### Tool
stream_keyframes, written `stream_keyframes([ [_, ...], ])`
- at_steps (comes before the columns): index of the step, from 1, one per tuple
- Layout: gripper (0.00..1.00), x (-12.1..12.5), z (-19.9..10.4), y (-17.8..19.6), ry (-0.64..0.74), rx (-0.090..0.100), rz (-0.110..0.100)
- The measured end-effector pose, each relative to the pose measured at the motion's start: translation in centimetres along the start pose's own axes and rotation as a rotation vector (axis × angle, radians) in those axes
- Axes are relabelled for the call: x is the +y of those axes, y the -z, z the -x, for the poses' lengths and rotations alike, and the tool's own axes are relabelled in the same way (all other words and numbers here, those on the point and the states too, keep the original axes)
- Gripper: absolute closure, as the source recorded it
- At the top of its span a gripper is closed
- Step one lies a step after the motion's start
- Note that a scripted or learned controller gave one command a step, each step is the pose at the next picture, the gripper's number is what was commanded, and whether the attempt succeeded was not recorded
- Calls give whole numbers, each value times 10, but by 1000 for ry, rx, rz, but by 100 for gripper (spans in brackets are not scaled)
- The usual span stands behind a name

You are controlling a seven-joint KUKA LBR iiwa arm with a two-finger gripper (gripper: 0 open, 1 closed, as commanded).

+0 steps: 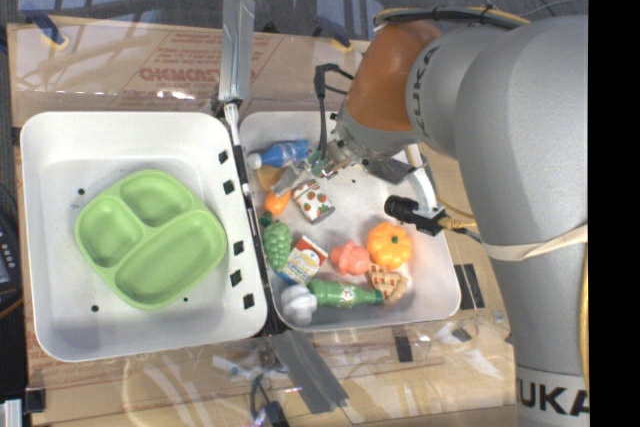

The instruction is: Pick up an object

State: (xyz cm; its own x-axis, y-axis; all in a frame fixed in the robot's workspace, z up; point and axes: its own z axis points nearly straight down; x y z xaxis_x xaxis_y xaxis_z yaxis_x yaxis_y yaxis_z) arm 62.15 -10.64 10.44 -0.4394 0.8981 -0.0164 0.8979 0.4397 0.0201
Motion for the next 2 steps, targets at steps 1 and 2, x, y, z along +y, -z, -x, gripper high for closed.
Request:
stream_keyframes([
  [1, 0, -33, -11, -7, -34, 8, -15],
  [2, 0, -65, -30, -4, 86, -5, -10],
])
